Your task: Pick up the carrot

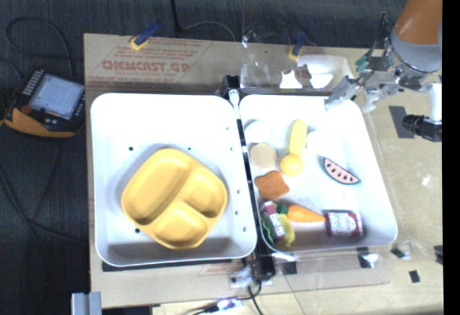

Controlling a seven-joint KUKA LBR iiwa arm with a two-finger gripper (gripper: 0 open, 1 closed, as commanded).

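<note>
Carrot (305,215): I see it lying on its side near the front wall of the right bin (374,162), orange tip pointing right and green top pointing left.
Ketchup bottle (343,223): lies on its side just to the right of the carrot, touching or nearly touching its tip; I cannot tell which.
Small packet (275,226): magenta and yellow-green, just left of the carrot's green end, in the bin's front left corner.
Brown food piece (272,184): sits just behind the carrot's green end, close to the bin's left wall.
Yellow ball (291,165): rests behind the brown piece, touching the lower end of a yellow cob-shaped piece (297,136).
Tan round piece (263,155): just left of the yellow ball.
Watermelon slice (340,171): lies flat, apart from the others, behind the ketchup bottle.
Gripper (343,96): I have it over the far right corner of the right bin, well apart from the carrot.
Grip state: I cannot tell from this view whether it is spread or closed.
Arm (420,11): grey with the orange band, reaching in from the upper right.
Left bin (115,119): holds a yellow divided plate (175,196).
Pendant (47,101): lies on the dark floor, left of the bench.
</note>
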